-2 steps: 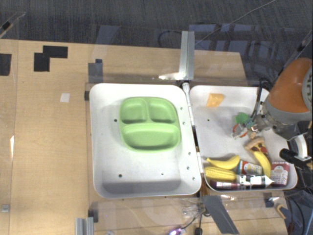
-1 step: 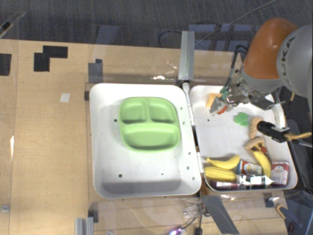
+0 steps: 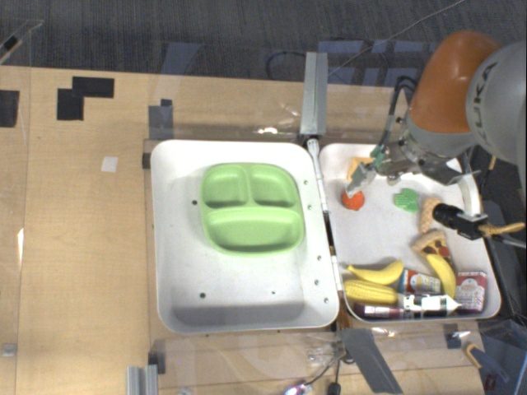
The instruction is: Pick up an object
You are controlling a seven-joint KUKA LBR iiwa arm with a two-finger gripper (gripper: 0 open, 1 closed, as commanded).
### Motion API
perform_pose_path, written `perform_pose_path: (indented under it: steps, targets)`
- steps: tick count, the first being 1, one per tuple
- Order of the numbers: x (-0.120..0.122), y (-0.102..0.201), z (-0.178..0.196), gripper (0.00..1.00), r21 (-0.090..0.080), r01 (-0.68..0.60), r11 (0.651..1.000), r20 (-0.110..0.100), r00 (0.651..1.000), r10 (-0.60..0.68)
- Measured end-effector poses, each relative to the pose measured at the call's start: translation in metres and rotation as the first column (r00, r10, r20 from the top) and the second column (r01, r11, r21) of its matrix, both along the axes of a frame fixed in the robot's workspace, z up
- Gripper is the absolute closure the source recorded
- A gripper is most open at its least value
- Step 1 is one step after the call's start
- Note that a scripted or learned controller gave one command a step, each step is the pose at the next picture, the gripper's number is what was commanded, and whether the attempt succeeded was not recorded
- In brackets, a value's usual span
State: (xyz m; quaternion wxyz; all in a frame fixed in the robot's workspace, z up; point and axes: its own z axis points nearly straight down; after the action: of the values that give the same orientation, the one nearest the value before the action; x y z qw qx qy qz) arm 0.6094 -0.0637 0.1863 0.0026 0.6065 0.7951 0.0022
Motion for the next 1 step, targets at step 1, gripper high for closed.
perform_pose_path:
  steps: [1]
  targets:
    - [0.0019, 0.0013, 0.0118, 1.0, 0.0, -0.006, 1.0, 0.007, 1.0, 0.006]
